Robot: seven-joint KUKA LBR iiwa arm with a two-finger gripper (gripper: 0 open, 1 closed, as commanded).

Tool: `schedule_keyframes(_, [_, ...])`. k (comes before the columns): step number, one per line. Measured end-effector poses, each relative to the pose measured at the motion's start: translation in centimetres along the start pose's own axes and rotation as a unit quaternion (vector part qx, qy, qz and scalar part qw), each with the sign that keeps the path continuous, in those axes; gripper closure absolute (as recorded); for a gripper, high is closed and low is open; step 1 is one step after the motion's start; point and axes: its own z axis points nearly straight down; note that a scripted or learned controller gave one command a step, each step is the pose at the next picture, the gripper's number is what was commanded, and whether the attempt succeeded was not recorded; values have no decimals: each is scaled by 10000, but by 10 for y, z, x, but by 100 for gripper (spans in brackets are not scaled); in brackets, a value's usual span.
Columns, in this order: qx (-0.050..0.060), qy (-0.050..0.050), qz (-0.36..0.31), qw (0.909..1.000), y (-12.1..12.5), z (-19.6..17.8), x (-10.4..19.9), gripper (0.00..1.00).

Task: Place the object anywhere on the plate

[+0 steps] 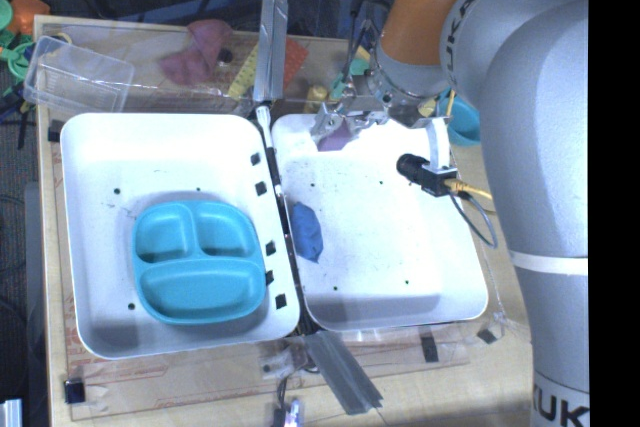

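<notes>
— State of the two metal fingers (328,122)?
— Spread apart, grasping nothing, as far as can be judged. Poised at the far end of the right-hand shallow white bin (400,245). Small mauve scrap (333,139) just beneath one tip; cannot tell whether touching.

— Location of the task's thing?
— Taken to be the dark blue soft lump (305,233). Lying loose on the same bin's floor, well apart from the fingers, toward the near end and slightly to the camera view's left of them. Close beside the divider between the bins.

— Long axis?
— Running roughly along that divider, far end to near end. Probably calls for closing across the narrow width.

— And the light blue compartmented plastic plate (200,300)?
— In the left-hand white bin (95,165), past the divider, farther from the fingers than the lump. Nothing on it yet.

— Risk?
— Crowding against the divider wall during descent.
</notes>
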Motion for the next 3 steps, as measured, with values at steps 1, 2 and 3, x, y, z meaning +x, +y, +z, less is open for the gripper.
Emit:
schedule_keyframes(1, [7,-1,-413,9991,-51,3,59,100])
schedule_keyframes(2, [9,-1,-1106,9939,-127,16,107,100])
schedule_keyframes(3, [1,-2,-1103,9939,-126,16,107,0])
